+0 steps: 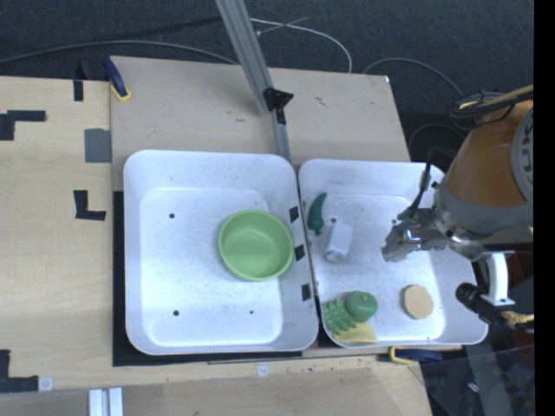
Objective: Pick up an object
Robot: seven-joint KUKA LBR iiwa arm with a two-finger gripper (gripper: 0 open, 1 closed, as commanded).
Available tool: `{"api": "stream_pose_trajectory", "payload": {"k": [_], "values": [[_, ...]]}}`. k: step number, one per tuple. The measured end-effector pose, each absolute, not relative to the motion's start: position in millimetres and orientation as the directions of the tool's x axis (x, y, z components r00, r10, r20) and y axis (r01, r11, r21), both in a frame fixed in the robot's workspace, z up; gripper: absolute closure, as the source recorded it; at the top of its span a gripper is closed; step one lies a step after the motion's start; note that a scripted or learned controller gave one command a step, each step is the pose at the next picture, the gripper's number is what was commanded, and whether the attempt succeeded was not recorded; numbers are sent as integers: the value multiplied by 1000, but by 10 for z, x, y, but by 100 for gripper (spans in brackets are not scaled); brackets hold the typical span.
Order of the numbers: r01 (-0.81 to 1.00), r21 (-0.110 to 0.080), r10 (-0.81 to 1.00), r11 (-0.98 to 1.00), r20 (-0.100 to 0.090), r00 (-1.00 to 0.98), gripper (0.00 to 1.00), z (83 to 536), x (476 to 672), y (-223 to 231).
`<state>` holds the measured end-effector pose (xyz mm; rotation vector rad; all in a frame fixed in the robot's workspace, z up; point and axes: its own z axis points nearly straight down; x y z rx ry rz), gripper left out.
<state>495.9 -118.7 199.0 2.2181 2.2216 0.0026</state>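
Four small objects (349,310) and one green bowl (255,245); end effector (397,248) state unclear.

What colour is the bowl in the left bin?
Light green; the bowl shows plainly in the camera view.

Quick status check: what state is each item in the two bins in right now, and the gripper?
Green bowl: upright, left bin.
Dark green piece: lying flat, right bin.
White cylinder: on its side.
Green toy: resting at front wall.
Tan disc: lying flat.
Gripper: low over right bin, holding nothing visible.
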Motion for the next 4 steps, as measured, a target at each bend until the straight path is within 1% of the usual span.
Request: {"api": "stream_pose_trajectory", "payload": {"k": [1, 2, 4], "values": [[1000, 5, 1000, 3, -1, -3, 100, 2578, 4964, -1100], [1000, -1, 1000, 7, 2, -7, 100, 2549, 5042, -538], [1000, -1, 1000, 7, 1, -7, 100, 2572, 5422, 505]]}}
